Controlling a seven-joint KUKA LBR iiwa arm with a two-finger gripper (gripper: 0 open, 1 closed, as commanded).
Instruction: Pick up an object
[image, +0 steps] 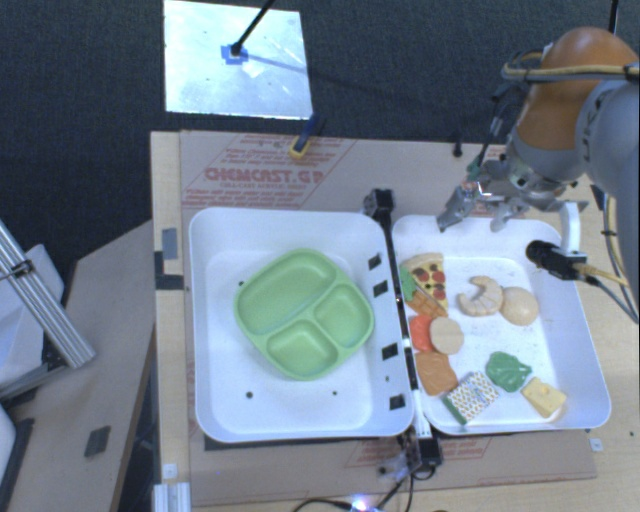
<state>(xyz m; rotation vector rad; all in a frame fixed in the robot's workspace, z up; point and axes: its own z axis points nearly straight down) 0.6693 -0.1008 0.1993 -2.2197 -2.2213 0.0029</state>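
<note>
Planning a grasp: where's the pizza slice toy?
The triangular pizza slice toy lies in the right white bin, at its far-left corner, beside the divider, just beyond the round red piece.

My arm (585, 95): grey, orange band above the wrist, reaching in from the right. My claw (478, 212): fingers spread apart, pointing down, nothing between them.

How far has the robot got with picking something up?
Nothing looks picked up yet. The gripper hangs above the far rim of the right bin with nothing visible between its fingers. The toy foods, among them the pizza slice and the green leaf, lie in that bin. Reaching down, gripping one and lifting it all remain.
</note>
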